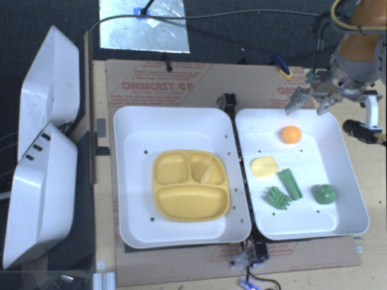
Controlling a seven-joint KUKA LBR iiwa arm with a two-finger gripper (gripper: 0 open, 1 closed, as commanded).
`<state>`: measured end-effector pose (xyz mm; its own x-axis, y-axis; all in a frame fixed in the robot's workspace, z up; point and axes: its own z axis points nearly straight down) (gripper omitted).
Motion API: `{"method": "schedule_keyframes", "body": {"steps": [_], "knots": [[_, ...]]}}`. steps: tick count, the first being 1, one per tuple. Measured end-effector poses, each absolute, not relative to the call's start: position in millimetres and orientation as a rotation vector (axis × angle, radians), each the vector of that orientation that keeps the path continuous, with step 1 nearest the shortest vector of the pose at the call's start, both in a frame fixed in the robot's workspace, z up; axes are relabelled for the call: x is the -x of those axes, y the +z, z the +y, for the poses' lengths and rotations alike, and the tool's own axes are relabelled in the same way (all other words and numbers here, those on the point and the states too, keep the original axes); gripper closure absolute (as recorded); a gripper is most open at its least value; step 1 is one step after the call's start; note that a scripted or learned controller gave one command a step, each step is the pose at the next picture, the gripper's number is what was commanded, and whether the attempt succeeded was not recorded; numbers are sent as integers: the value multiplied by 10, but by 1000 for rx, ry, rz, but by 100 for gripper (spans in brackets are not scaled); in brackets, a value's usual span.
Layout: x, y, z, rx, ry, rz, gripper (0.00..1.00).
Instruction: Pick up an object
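We see the pincer point(309, 103) hovering over the far rim of the right bin point(347, 180), fingers apart, nothing between them. Below it in that bin: orange ball point(291, 135), pale yellow piece point(264, 166), green stick point(289, 183), bumpy green piece point(277, 197), green pepper point(325, 194). Left bin point(130, 180) holds a yellow divided tray point(190, 185).
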<state>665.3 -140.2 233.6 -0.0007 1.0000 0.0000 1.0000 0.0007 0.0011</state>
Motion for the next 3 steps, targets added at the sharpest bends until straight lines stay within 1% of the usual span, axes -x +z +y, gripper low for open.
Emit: {"method": "schedule_keyframes", "body": {"steps": [1, 2, 3], "knots": [[-6631, 1919, -1395, -2222, -2, 2223, 0], [-6567, 1382, -1480, -2224, -3, 2223, 0], [-6558, 861, -1476, -2223, -3, 2224, 0]]}}
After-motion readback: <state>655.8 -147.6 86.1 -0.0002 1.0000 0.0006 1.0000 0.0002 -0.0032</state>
